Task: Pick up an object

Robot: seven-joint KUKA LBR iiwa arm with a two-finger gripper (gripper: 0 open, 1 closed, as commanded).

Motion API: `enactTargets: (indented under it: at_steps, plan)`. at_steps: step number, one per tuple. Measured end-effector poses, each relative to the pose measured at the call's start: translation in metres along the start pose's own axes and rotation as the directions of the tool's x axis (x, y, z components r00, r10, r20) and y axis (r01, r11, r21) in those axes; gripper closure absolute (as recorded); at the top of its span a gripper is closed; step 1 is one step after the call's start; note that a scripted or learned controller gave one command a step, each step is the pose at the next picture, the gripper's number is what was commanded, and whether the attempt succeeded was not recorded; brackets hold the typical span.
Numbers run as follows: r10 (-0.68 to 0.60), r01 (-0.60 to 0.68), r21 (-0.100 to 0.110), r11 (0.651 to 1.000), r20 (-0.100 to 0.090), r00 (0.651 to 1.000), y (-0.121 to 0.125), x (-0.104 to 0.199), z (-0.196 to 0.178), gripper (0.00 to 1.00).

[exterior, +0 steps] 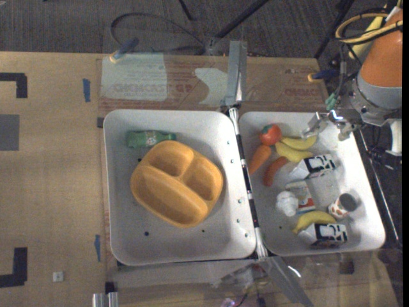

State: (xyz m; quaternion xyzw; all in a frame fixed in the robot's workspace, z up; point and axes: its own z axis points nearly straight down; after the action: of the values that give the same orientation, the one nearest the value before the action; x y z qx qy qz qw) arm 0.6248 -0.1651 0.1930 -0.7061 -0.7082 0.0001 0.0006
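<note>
My gripper point(329, 127) hangs over the far right part of the right bin point(370, 197), its two fingers spread open with nothing between them. Just left of and below it lie two yellow bananas point(295, 148), a red tomato point(270, 133), an orange carrot point(259, 159) and a red pepper point(276, 170). A black-and-white carton point(319, 164) sits below the gripper. Nearer the front are a grey cup on its side point(323, 187), a white lump point(287, 203), a small red-and-white cup point(343, 205), another banana point(314, 219) and a second carton point(330, 234).
The left bin point(121, 190) holds a yellow-orange divided plate point(177, 182) and a green bottle point(149, 138) lying at its far side. A metal rail point(245, 171) separates the bins. Cables and stand legs point(358, 27) crowd the far right behind the arm.
</note>
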Motion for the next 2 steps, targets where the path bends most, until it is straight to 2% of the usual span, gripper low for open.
enactTargets:
  at_steps: [1, 2]
  plan:
    - [-0.111, 0.111, -0.004, 0.994, 0.001, 0.994, 0.009, -0.038, 0.097, 0.0]
    - [-0.32, 0.32, -0.004, 0.947, 0.001, 0.947, -0.002, 0.065, 0.106, 0.0]
